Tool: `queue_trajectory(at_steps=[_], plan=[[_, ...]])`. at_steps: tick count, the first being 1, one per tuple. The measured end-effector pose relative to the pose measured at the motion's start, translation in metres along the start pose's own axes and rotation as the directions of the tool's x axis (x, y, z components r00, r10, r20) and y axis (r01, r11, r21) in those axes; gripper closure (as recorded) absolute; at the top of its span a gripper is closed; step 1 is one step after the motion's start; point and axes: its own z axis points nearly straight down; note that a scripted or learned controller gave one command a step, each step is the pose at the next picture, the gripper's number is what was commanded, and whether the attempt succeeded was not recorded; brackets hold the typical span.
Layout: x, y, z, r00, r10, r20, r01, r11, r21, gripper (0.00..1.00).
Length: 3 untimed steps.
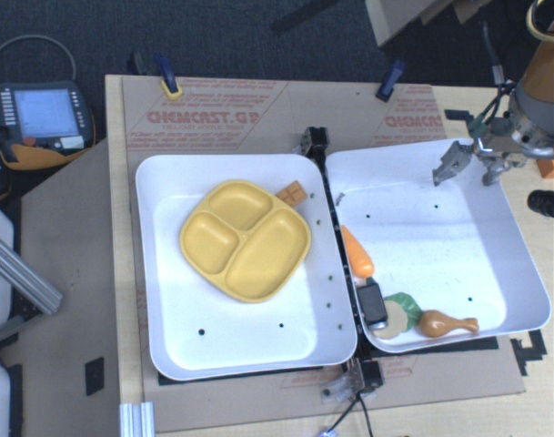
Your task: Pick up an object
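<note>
Tool (468, 163) hangs open and empty over our right bin (495, 244); we see carrot (357, 252) and drumstick (446, 322) well apart from it.

Right bin (458, 244) mostly open; carrot (357, 253), black block (372, 303) and drumstick (448, 322) crowd its near-left corner.

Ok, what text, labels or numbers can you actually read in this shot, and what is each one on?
"CHEMCAST GP" in red print on the brown board under the bins, upper left; the last letters are uncertain.
Same red print repeats on the board's upper right, too blurred to read.
Small red lines around both logos: too small to read.
Pendant screen at far left: lit, nothing legible.
</note>
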Motion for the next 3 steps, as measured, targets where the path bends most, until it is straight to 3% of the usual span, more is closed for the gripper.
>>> queue_trajectory(at_steps=[1,3], plan=[[0.001,0.003,-0.009,1.000,-0.003,0.003,0.003,1.000,-0.014,0.00],[0.002,-0.012,0.086,1.000,-0.002,0.001,0.002,1.000,-0.008,0.00]])
